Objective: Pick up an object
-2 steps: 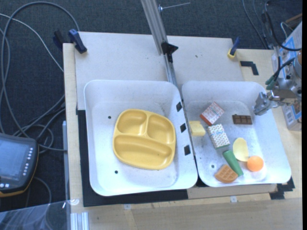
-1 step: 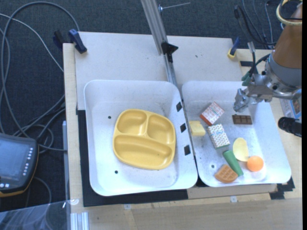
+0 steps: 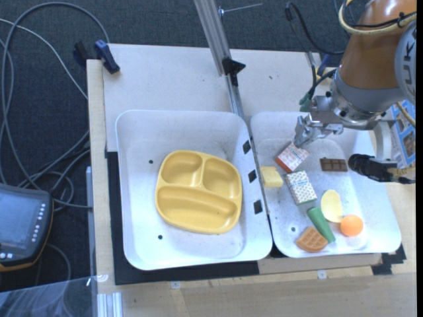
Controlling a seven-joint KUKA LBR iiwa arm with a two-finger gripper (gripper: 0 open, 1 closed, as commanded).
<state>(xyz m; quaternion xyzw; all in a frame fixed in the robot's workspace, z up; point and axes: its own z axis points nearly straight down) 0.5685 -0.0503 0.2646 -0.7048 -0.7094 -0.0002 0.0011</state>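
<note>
The gripper hangs just above the red carton; whether it clamps it, I cannot tell. Nothing looks lifted yet; the pick remains.

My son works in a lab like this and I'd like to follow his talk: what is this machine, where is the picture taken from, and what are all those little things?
The picture comes from one camera fixed above a bench, looking down at a slant. The big orange and grey shape at the right is a robot arm. Its end effector, the part that grasps, hangs just above a small red and white carton. I cannot tell whether it holds anything.

Two shallow white bins sit side by side. The left bin holds a yellow divided plate. The right bin holds toy foods: the carton, a chocolate bar, a yellow block, a patterned box, a green vegetable, an orange and a waffle-like piece.
</note>
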